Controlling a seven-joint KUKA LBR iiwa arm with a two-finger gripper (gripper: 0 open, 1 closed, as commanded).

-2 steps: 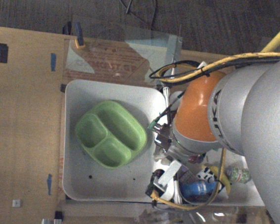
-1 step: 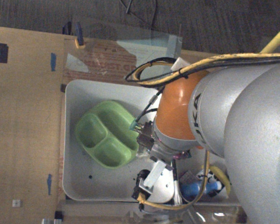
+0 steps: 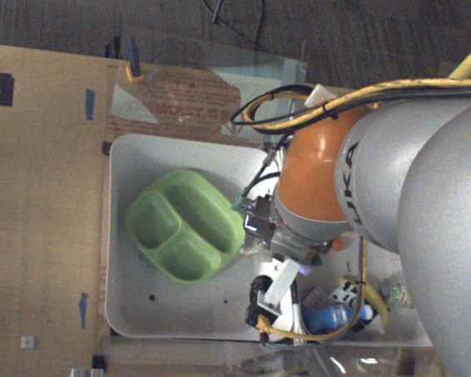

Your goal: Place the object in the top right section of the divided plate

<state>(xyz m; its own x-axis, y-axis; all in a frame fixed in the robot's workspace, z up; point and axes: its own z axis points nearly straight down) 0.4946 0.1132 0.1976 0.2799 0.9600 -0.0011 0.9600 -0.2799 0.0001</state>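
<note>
— Where is the gripper?
— The gripper (image 3: 255,221) sits near the centre of the frame, tucked under the wrist, just beside the right edge of the green divided plate (image 3: 183,224). I cannot tell whether it is wide or narrow, nor whether it holds anything.

— And the arm's pose?
— The arm (image 3: 436,188) comes in from the right edge, thick and grey, and fills the upper right. It bends down over the bin. Its orange band (image 3: 313,171) sits directly above the wrist, which points downward.

— The plate?
— It lies flat, left of centre in the white bin (image 3: 124,297), and is turned at an angle.

— Anything else in the bin?
— A cluster in the lower right, on the far side of the gripper from the plate. It has a blue object (image 3: 328,319), a yellow curved thing (image 3: 375,305) and a clear bottle (image 3: 398,293), the bottle partly hidden by the arm. I cannot tell which is the task's object.

— And beneath the bin?
— The pale wooden table (image 3: 33,204), which takes up the left of the frame.
</note>
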